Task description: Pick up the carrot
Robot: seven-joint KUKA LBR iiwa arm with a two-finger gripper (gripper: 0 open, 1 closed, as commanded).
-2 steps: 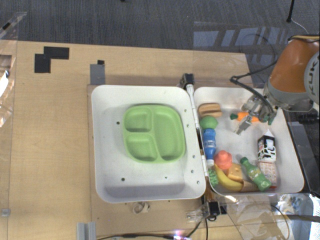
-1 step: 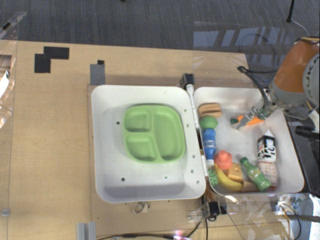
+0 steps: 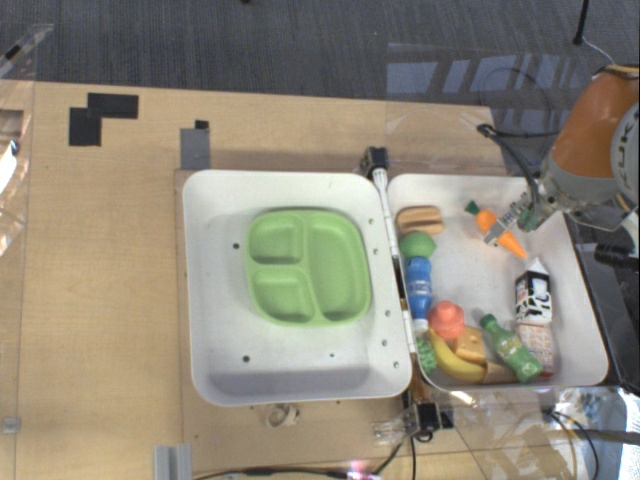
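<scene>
The table point(image 3: 100, 298) carries two shallow white bins side by side. The left bin point(image 3: 215, 268) holds a green three-compartment tray point(image 3: 305, 266), lying flat near its middle with all compartments bare. Below both bins, cables and small fittings at the table's near edge are too small to make out.

The right bin point(image 3: 590, 353) holds the clutter. Along its left wall, from far to near: a toy hot dog point(image 3: 419, 217), a green round piece point(image 3: 419, 245), a blue bottle point(image 3: 418, 286) lying lengthwise, a red-pink fruit point(image 3: 447, 319) and a banana point(image 3: 455, 359). Just beside the banana lies a green bottle point(image 3: 510, 348), and a black-and-white carton point(image 3: 534, 298) sits by the right wall, partly overlapping a pale packet beneath it.

The carrot point(image 3: 497, 230) lies in the far right part of this bin, its long axis slanted, green top toward far left, orange tip toward near right. The gripper point(image 3: 524, 215) sits just at the carrot; its fingers are small and blurred, and whether they are spread or pinching cannot be told. The arm is cut off at the right edge.
</scene>
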